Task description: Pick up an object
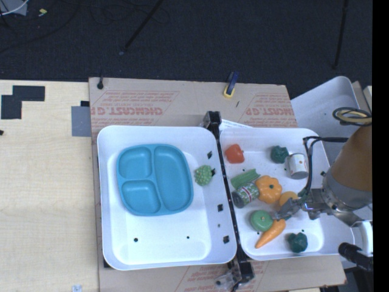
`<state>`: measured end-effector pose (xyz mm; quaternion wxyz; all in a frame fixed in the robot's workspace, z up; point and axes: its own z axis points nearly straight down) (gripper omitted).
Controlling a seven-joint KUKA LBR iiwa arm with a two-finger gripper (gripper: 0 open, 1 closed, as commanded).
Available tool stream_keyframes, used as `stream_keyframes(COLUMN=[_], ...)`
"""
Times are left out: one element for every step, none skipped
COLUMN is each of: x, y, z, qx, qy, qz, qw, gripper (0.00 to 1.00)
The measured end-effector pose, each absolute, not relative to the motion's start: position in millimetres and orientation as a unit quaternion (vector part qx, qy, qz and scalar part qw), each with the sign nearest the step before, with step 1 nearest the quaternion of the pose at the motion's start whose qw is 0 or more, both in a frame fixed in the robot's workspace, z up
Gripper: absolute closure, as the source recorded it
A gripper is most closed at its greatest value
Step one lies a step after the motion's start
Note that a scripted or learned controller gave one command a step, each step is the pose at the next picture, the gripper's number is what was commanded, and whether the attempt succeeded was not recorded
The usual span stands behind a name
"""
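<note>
In the camera view, two white bins sit side by side on the counter (48,181). The left bin (112,236), in the middle of the frame, carries a blue three-compartment plate (153,179) and, near its right wall, a small green broccoli-like toy (203,175).

The right bin (316,137) holds the crowd: a red pepper toy (234,154) at upper left, a dark green piece (279,154) and a metal cup (297,165) further right, a green leafy piece (245,177), a small can lying on its side (245,194), an orange pumpkin-like toy (268,189), a flat green round piece (261,219), a carrot (270,233) tilted toward lower left, and a dark green lump (298,242) at lower right.

The arm comes in from the right edge, and the pincer (287,209) sits low over the bin's centre, just right of the pumpkin and above the carrot's thick end. Its fingers look spread apart, with nothing visibly between them.

The likeliest targets are the pumpkin or the carrot, both just beside the tips. To do this well, I would settle on one object, centre the fingers across its narrow width, and go straight down so neighbours touching it are not nudged. The carrot's slant calls for a matching wrist turn; the pumpkin's round body could slip out if caught off-centre.
</note>
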<state>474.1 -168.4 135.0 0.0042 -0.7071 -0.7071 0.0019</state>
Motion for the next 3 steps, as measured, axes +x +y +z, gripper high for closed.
stream_keyframes(x=[474.2,474.9,472.5], y=[-167,-169,-175], z=[86,99,160], qx=[-0.707,-0.709,-0.708], qy=[-0.707,-0.705,-0.706], qz=[0.0006,-0.0003,-0.0004], qw=[0.001,0.001,-0.001], gripper=[0.0,1.0,1.0])
